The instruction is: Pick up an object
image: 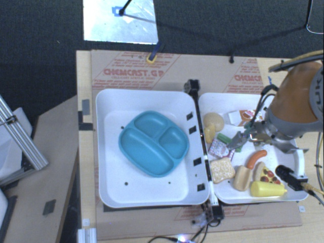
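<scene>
Gripper (pixel 238 140), finger state indiscernible, is hovering above patterned packet (pixel 219 148) beside toy sausage (pixel 255 159); nothing lifted, pick outstanding.

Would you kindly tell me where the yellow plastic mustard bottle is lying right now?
The yellow plastic mustard bottle lies in the right white bin, near its front edge, just below the toy pizza slice and right of the tan bread roll.

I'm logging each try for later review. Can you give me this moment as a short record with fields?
left bin: holds a blue divided plate
right bin: toy food, including a cracker, hot dog, pizza slice, yellow bottle
arm: reaches in from the right, over the right bin
gripper: low among the food; grasp cannot be told
</scene>
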